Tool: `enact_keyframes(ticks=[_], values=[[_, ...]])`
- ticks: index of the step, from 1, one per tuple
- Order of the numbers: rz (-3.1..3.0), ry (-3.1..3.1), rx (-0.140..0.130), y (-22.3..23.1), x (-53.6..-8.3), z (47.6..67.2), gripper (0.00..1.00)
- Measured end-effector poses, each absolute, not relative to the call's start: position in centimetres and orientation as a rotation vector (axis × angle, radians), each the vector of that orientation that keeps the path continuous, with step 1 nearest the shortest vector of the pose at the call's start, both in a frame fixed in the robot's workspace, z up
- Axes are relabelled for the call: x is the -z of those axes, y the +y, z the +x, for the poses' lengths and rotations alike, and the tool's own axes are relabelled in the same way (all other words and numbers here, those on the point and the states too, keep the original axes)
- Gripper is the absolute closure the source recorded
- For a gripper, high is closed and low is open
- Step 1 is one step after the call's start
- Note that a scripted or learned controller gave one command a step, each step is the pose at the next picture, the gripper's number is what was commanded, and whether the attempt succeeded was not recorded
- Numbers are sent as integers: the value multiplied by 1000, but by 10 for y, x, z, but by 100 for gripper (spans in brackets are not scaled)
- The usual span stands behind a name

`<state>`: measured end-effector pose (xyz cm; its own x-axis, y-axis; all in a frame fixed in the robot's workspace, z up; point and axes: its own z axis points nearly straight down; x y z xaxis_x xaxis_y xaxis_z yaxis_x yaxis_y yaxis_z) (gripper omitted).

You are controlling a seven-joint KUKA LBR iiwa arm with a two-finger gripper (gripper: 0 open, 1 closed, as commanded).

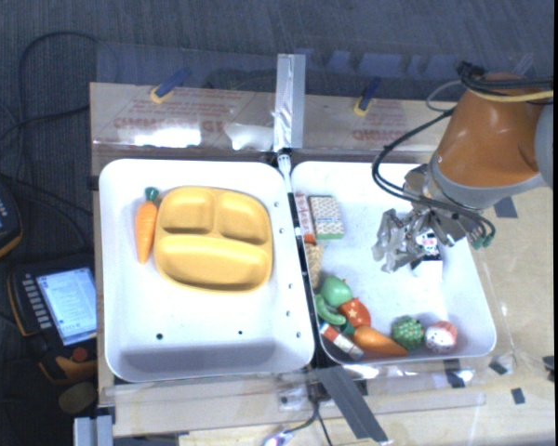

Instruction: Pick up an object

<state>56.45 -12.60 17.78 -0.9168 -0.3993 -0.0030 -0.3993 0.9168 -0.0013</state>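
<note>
In the right bin [465, 286], the gripper [402, 245] hangs low near the middle, slightly toward 3 o'clock, and whether it is released or clenched cannot be told. Along that bin's edge from 9 to 6 o'clock lie a patterned box [326, 216], a green toy [334, 293], a red toy [354, 313], an orange carrot [379, 343], a green ball [408, 331] and a red-and-white ball [440, 336], all apart from the gripper. The left bin [130, 342] holds a yellow tray [213, 238] with a 2nd carrot [146, 228] at its 9 o'clock.
</note>
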Motion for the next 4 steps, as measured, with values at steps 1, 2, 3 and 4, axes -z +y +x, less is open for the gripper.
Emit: enact_keyframes(ticks=[1,2,3,4], values=[[-792,3028,9,-163,-91,566,100],[-797,3024,11,-118,-92,589,100],[-704,3043,11,-122,-92,505,100],[-442,3100,-1,-143,-91,523,100]])
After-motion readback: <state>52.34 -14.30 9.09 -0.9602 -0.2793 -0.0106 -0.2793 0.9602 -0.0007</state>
